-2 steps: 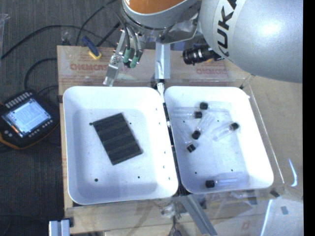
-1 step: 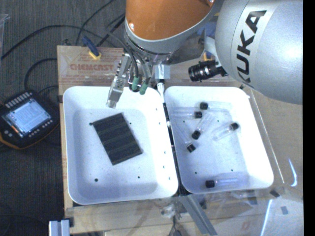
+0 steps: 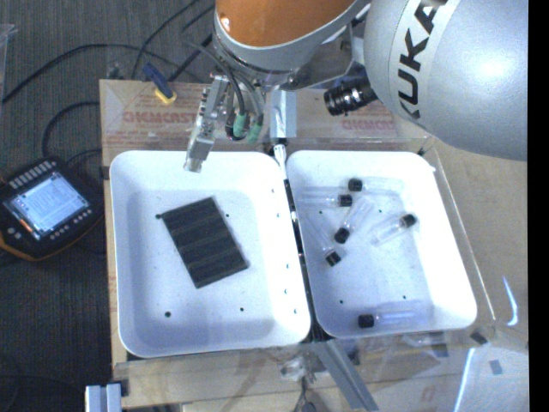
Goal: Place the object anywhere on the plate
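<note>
The claw [image 3: 238, 148] hangs released, nothing between its fingers, at top centre over the left bin's [image 3: 137, 316] back rim. The vials [image 3: 390, 227] lie loose in the right bin [image 3: 446, 256], to the claw's lower right. Most lie slantwise, lower left to upper right, caps pointing different ways. The plate [image 3: 204, 241] lies to the claw's lower left, its long axis running upper left to lower right.

Left of the bench you see a handheld control pendant [image 3: 45, 206] with a lit screen, lying on dark floor; black cables [image 3: 77, 58] trail across the floor behind it; a small blue and yellow item [image 3: 159, 83] rests on the bench's far edge.
</note>
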Controlling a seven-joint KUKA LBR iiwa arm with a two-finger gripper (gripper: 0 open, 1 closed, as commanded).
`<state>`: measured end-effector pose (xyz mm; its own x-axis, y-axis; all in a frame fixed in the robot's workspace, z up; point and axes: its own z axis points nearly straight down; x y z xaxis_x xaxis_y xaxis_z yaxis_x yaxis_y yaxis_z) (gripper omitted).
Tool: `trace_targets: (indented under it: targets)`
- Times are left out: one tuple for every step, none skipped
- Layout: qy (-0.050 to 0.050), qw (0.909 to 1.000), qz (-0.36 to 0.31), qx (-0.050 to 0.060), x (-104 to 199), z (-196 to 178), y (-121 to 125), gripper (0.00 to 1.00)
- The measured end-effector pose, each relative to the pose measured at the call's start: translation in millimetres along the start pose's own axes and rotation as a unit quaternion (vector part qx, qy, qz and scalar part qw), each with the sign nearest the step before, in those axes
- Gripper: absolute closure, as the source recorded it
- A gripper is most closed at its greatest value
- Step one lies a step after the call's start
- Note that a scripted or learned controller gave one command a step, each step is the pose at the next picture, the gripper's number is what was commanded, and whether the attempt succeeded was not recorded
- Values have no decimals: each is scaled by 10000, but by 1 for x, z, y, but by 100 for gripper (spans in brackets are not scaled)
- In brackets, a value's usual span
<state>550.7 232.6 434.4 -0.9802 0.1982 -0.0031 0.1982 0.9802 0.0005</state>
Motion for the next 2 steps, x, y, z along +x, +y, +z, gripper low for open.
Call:
trace_targets:
  targets:
    - [-12,10000,1,-12,-1,-10,1,100]
    - [-23,10000,2,-22,-1,-20,2,100]
